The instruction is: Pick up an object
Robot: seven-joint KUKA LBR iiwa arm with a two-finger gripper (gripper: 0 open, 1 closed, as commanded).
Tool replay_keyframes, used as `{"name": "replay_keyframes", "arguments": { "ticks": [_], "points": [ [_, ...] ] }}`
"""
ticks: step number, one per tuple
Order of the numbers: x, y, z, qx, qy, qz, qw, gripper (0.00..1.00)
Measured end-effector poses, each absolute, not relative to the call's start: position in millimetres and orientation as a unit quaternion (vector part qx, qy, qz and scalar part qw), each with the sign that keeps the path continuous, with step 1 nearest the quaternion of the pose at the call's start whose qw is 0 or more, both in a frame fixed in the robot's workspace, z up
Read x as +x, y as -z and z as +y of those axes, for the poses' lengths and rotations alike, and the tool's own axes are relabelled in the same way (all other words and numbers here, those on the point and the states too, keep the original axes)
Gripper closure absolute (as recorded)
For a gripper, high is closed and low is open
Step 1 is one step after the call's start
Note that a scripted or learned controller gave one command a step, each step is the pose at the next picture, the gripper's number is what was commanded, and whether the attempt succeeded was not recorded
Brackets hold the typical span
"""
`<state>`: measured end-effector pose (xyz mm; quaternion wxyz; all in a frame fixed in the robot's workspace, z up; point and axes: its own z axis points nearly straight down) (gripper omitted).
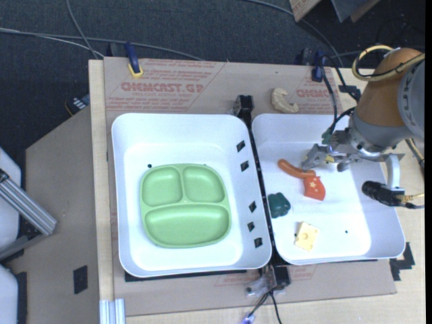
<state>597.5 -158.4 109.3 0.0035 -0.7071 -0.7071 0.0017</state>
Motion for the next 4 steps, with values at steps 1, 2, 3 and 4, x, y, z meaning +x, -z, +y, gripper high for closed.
{"name": "replay_keyframes", "arguments": {
  "ticks": [1,2,3,4],
  "points": [
    [598.6,-85.4,-158.1,-0.707,0.0001,-0.707,0.0,0.0],
    [598.7,-96.6,-157.8,-0.707,0.0006,-0.707,0.0,1.0],
    [592.4,-156.2,-154.1,-0.707,0.0019,-0.707,-0.003,1.0],
    [602.0,-214.0,-150.5,-0.706,0.0019,-0.708,-0.003,1.0]
  ]
}}
